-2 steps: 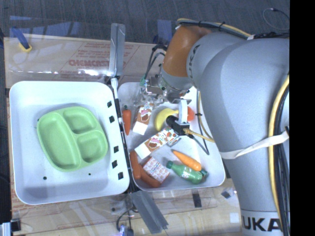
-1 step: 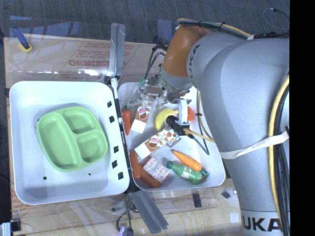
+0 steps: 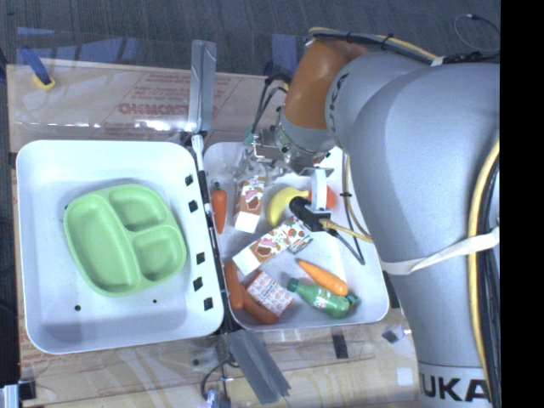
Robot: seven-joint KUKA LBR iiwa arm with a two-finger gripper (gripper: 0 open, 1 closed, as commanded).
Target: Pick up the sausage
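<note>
1. Sausage: a reddish-brown link along the right bin's lower left wall, partly under a small patterned packet, well apart from the gripper.
2. Gripper hangs over the right bin's upper part, below the arm's orange band; whether it is clenched or released cannot be told.
3. Beside it: a small carton, a banana, a carrot by the wall.
4. Lower down: a long carton, another carrot, a green bottle.
5. Left bin holds a green divided plate.
</note>
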